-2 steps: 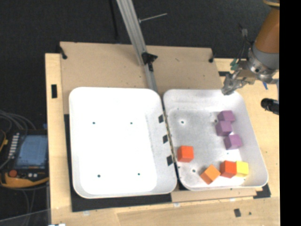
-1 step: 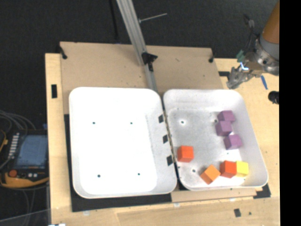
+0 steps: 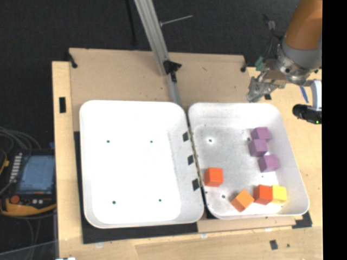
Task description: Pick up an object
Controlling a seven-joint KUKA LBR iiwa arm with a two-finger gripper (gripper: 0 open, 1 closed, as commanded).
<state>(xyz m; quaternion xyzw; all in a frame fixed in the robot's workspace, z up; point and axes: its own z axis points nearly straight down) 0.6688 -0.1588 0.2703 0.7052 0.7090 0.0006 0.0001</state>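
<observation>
The gripper (image 3: 259, 92) hangs at about 1 o'clock in the view, just past the far rim of the right bin (image 3: 233, 112). Nothing is between its fingers. They look close together, but they are too small to say for sure how far open they are. The arm (image 3: 303, 31) comes in from 2 o'clock, grey with an orange band.

All the blocks lie in the right bin. Three purple blocks (image 3: 261, 145) sit at 3 o'clock in that bin, two touching and one just below them. One orange block (image 3: 214, 176) sits alone at 8 o'clock, near the rim by the left bin (image 3: 92, 145). At 5 o'clock there is a row: an orange block (image 3: 243, 200), a red block (image 3: 263, 194) and a yellow block (image 3: 279, 193), close side by side. The gripper is well apart from all of them.

A grey pole (image 3: 154, 34) slants up toward 12 o'clock.
</observation>
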